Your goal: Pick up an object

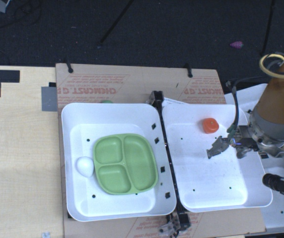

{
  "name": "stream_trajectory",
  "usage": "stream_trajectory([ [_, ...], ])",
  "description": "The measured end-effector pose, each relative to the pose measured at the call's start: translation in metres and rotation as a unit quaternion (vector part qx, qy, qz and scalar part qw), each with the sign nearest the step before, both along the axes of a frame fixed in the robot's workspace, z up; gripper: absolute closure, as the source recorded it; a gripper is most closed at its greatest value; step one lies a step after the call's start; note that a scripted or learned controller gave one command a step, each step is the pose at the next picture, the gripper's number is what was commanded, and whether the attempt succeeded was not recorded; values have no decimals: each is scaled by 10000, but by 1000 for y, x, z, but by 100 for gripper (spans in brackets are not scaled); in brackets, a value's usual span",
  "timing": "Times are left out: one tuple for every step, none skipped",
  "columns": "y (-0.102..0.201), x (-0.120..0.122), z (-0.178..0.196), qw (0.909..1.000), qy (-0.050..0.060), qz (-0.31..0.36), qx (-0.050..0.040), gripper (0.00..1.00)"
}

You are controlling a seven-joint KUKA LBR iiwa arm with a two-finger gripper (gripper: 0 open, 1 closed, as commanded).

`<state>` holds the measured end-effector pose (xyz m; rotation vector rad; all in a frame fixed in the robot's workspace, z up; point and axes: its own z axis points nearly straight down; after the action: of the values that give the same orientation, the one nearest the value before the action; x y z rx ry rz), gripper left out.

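Two bins sat side by side before you: the left bin (72,133) held a green tray (125,163) with a white ball (85,166) touching its left edge, the right bin (206,192) an orange object (210,126). Your gripper (220,148) hovered near that object, below it in view; you could not tell its opening.

The only lettering stands on the brown cardboard sheet (132,86) under the two bins — red print, seen upside down and mirrored from this camera. Two copies of the same mark run along the far strip, one behind each bin; they seem to read "CHEMCRST. G P", though the letters are blurred. Further red print at the near edge is too small to read.
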<state>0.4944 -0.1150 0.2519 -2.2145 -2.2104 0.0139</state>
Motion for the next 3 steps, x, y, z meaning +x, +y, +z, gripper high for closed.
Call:
stream_trajectory([
  [0,2,6,10000,-57,11,-7,0],
  [-4,5,-40,10000,-35,8,-4,0],
  [-5,9,-84,10000,-34,8,-2,0],
])
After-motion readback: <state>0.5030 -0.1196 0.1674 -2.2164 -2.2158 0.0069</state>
